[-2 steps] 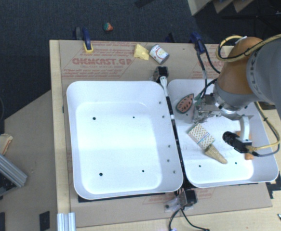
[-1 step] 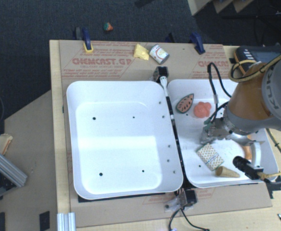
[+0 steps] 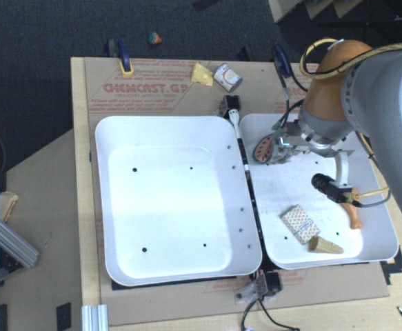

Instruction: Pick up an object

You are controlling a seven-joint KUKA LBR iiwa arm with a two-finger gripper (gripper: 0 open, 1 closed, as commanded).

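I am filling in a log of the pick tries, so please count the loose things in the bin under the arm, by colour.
Reddish-brown: 1, the oval piece
Pale with a fine pattern: 1, the block
Tan: 1, the wedge
Orange: 1, the stick
Total: 4

There are two white bins, a left bin (image 3: 159,205) and a right bin (image 3: 283,185). The right bin has four small things: one red-brown lump (image 3: 263,149), one spotty block (image 3: 299,223), one tan wedge (image 3: 325,245) and one orange stick (image 3: 354,216). Behind the bins are one yellow piece (image 3: 202,75), one little white box (image 3: 227,78) and two blue clamps (image 3: 123,52).
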